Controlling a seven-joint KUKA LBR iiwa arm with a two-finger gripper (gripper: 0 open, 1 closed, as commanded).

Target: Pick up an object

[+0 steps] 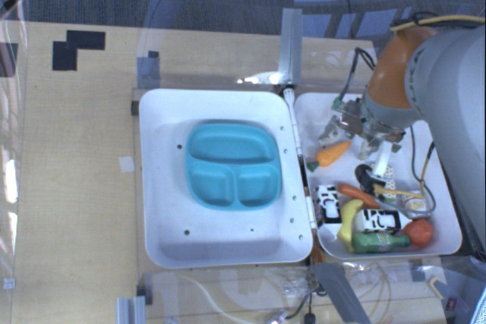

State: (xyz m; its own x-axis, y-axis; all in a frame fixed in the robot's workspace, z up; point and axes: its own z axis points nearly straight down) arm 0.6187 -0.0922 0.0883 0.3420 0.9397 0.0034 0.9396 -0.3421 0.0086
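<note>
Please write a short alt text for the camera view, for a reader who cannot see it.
The gripper hangs over the right bin, just above an orange carrot among piled toy foods. The left bin holds a blue divided tray.

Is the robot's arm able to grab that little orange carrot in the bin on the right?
Probably yes. The gripper hangs in the right bin, just above and beside the orange carrot. The carrot lies apart from the pile of toys nearer the camera, and nothing covers it.
</note>
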